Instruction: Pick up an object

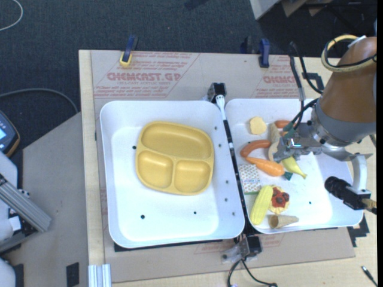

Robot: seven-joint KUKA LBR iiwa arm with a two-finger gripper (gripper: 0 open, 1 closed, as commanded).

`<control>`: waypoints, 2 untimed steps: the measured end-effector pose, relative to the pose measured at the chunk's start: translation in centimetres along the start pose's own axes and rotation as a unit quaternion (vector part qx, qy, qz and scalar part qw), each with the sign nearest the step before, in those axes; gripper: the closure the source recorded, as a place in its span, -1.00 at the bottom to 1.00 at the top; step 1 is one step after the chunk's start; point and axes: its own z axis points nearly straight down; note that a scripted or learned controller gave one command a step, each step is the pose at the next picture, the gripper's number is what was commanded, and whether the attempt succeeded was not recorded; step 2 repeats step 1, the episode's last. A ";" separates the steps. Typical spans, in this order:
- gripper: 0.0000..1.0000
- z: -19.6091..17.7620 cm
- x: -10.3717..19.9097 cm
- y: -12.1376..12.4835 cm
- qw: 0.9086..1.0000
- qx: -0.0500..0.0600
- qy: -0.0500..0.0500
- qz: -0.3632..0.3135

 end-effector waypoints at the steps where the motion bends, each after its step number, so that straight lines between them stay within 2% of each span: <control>1: 1.00 -0.5 0.5 -1.2 1.000 0.002 0.001 0.000; 2: 1.00 -0.5 0.5 -1.2 1.000 0.002 0.001 0.000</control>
